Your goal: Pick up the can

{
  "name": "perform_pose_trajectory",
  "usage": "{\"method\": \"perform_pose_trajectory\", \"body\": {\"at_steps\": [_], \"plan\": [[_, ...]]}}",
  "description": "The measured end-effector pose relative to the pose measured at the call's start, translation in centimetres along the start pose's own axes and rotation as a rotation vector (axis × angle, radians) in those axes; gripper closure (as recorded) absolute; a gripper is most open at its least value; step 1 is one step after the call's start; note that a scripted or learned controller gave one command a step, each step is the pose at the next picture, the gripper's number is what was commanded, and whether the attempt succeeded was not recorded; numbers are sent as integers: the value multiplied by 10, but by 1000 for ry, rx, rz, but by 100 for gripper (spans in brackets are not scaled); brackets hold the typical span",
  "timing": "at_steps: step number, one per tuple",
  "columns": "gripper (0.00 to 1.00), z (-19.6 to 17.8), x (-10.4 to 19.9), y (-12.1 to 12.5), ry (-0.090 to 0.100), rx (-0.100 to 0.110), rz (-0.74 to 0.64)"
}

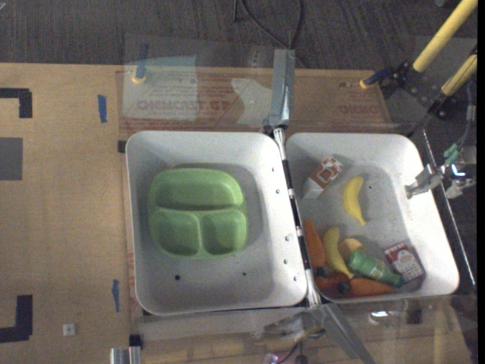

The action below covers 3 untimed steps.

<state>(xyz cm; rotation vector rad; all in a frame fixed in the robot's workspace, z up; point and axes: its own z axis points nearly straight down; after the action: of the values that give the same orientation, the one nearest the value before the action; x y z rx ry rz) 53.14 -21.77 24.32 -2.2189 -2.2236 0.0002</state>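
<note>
The right bin holds a small red and white can, lying near the front right corner. A green bottle lies on its side, touching the can's left edge. The can's top and right side are uncovered.
Also in the right bin are a white and orange carton, two yellow bananas and orange carrots along the front wall. The left bin holds a green divided tray. A metal fixture sits on the right bin's far right rim.
</note>
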Motion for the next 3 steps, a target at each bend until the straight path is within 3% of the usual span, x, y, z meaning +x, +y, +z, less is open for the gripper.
{"method": "perform_pose_trajectory", "body": {"at_steps": [1,2,3], "plan": [[0,123,-4,45,0,0,-71],[0,154,1,7,5,-11,-183],[100,143,-4,7,-4,-16,-178]]}}
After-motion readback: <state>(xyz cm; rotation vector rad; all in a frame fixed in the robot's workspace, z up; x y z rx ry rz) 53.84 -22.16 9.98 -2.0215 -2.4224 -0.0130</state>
